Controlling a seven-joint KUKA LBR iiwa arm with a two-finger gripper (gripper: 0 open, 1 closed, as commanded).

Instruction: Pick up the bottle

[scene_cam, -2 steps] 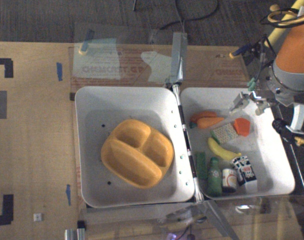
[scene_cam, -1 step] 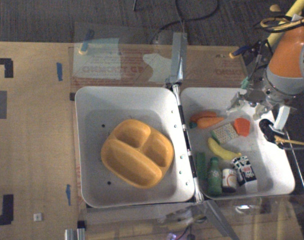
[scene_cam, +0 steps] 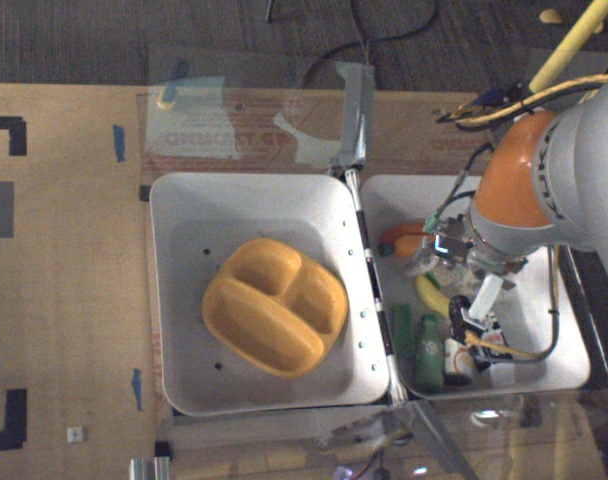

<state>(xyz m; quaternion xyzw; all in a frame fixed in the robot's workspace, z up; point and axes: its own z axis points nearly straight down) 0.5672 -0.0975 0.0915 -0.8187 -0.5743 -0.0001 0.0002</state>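
A green bottle (scene_cam: 429, 354) lies in the right bin (scene_cam: 569, 353) near its front left corner, its cap end pointing toward the back. My gripper (scene_cam: 431, 259) hangs over the middle left of that bin, above a yellow banana (scene_cam: 433, 294) and behind the bottle. It is apart from the bottle, and nothing shows held in it. The grey wrist with the orange band (scene_cam: 512, 182) reaches in from the right and hides part of the bin's back.
An orange, carrot-like thing (scene_cam: 402, 235) lies at the right bin's back left. A dark green block (scene_cam: 402, 324) sits beside the bottle against the left wall. A yellow-orange divided plate (scene_cam: 275, 306) rests in the left bin (scene_cam: 184, 218).
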